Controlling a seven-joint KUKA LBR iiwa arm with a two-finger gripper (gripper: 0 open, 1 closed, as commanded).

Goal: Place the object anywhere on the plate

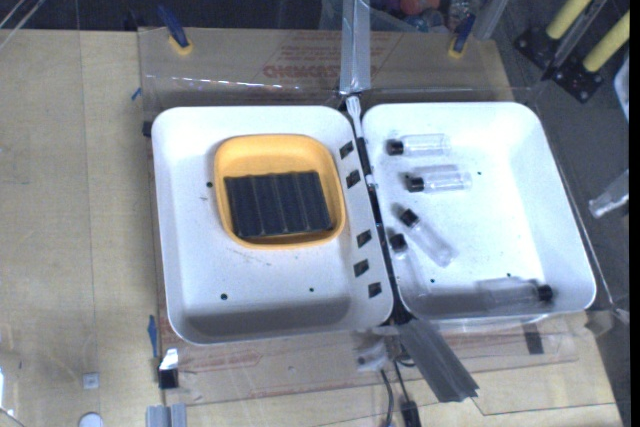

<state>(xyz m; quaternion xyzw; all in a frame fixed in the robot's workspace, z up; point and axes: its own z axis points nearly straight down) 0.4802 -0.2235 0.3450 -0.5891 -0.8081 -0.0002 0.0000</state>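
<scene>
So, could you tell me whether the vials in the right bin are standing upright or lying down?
Lying down: all four clear vials rest on their sides on the right bin's floor.

i see faint red mirrored lettering on the clear sheet (300, 65) behind the bins (180, 215), unreadable.

I see a rounded-square yellow plate (277, 158) lying flat in the left white bin, toward its 12 o'clock side, with a dark ribbed rectangular insert (277, 202) on it. In the right bin lie four clear plastic vials with black caps (437, 181): three toward 10 o'clock, one toward 5 o'clock.
</scene>
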